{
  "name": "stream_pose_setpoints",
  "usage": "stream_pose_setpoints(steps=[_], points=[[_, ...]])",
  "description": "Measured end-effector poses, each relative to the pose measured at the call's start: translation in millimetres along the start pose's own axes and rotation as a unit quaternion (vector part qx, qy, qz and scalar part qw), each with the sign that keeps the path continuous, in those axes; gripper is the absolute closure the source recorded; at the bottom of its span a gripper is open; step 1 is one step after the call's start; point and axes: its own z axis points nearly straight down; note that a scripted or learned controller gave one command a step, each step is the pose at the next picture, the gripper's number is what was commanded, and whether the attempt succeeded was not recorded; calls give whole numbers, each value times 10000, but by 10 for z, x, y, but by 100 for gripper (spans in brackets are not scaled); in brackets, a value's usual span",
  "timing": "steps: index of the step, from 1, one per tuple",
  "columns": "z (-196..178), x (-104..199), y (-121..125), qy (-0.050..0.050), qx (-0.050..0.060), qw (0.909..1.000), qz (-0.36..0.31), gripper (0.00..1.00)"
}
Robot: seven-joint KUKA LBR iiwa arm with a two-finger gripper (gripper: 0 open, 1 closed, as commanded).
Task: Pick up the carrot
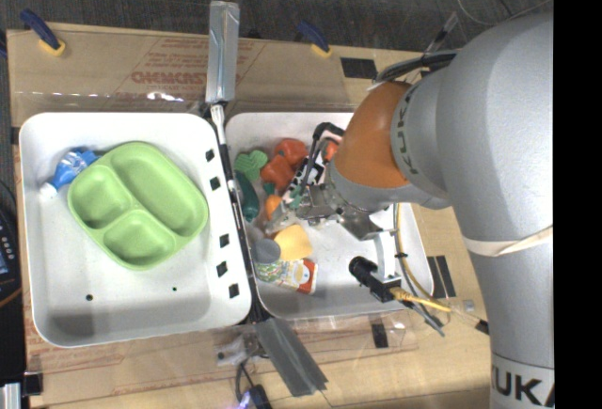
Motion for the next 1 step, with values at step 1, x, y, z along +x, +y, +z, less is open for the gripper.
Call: stream_pose_setpoints(steps=[1], points=[[-86, 4, -9, 3, 23, 10000, -21, 100]])
